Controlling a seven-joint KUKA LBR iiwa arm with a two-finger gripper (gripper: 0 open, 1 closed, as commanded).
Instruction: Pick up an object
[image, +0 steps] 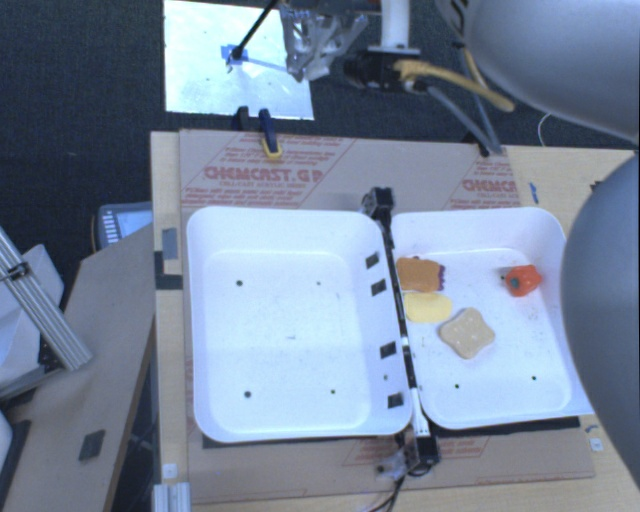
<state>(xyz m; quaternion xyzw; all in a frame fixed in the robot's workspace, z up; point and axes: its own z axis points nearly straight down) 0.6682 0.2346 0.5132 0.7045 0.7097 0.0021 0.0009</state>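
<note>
At the far left a silver aluminium rail (40, 310) lies slanted beside the bench, and a small grey device (124, 222) sits just past the bench's left edge. A brown sheet (300, 170) printed with red "CHEMCAST" lettering covers the bench under both bins. A yellow-and-blue clamp (268, 138) grips its far edge. The left bin (205, 330) is a shallow white tray with a few small dark dots on its floor. Beyond it, well past the bench's far edge, a shiny metal plate (215, 70) lies on the dark floor. The gripper (312, 52) hangs over that plate's right side, well apart from both bins. Its tip is too small and cluttered to tell whether it is open or closed, and nothing can be seen in its grasp. Black clips (381, 290) run along the seam where the two bins meet. In the right bin (545, 385), near its left wall, lies an orange-brown piece (418, 274) with a purple edge. A flat yellow piece (428, 308) lies just on its near side, and a beige toast-like piece (467, 333) lies near and to the right of that. A small red-orange object (521, 280) sits apart, toward the bin's right side. The grey arm (600, 300) looms along the right edge and across the far right corner.
</note>
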